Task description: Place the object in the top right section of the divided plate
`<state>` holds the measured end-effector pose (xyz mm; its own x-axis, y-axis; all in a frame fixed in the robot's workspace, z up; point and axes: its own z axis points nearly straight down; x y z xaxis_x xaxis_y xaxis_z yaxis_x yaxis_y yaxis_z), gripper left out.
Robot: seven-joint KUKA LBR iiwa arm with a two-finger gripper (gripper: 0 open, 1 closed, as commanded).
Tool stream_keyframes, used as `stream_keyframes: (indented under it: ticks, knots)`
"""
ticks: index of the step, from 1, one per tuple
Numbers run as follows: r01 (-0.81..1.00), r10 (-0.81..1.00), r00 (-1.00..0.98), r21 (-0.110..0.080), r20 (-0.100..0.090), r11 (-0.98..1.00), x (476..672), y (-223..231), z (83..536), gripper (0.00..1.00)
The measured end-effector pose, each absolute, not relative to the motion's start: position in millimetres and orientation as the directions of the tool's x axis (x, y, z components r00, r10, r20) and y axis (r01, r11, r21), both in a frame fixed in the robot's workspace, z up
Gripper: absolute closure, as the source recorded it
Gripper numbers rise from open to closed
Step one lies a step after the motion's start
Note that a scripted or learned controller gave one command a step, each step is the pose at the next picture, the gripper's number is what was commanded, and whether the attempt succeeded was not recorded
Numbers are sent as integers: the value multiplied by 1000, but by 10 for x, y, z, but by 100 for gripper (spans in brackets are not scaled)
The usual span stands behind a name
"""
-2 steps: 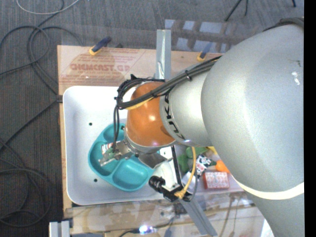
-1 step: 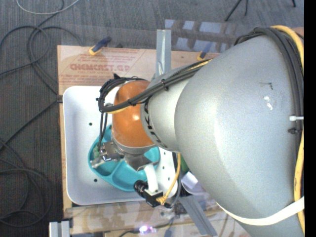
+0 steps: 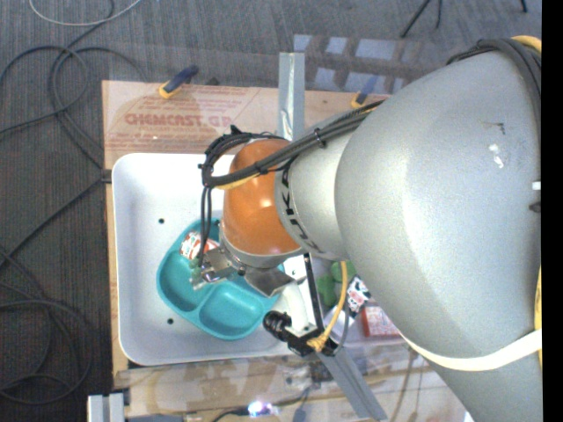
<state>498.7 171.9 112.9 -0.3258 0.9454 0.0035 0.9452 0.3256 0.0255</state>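
A teal divided plate [image 3: 215, 310] lies in the lower middle of the left white bin [image 3: 141, 200]. My gripper [image 3: 208, 269] hangs straight over the plate's upper part, and the orange-banded wrist hides most of it. A small red-and-white object [image 3: 191, 246] shows at the plate's upper left edge, just left of the gripper. Whether the object rests in a section or is held cannot be made out. The arm covers the plate's right side.
The grey arm blocks nearly all of the right bin. Below it peek out a green item [image 3: 339, 281] and a red-and-white packet [image 3: 378, 321]. A metal divider bar [image 3: 291, 95] runs between the bins. Cables lie on the floor at left.
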Motion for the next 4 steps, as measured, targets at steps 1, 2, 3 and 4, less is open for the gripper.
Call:
stream_keyframes:
  ticks: [1, 2, 3, 4]
  knots:
    - [952, 952, -305, -4, 0, 305, 4923, 1119, 1395, 100]
    - [961, 961, -275, -2, -4, 275, 5166, 1924, 2891, 100]
    - [856, 856, -518, -7, 1, 518, 4830, 2190, 1463, 100]
    - [950, 950, -312, -6, -1, 312, 4941, 1967, 1537, 100]
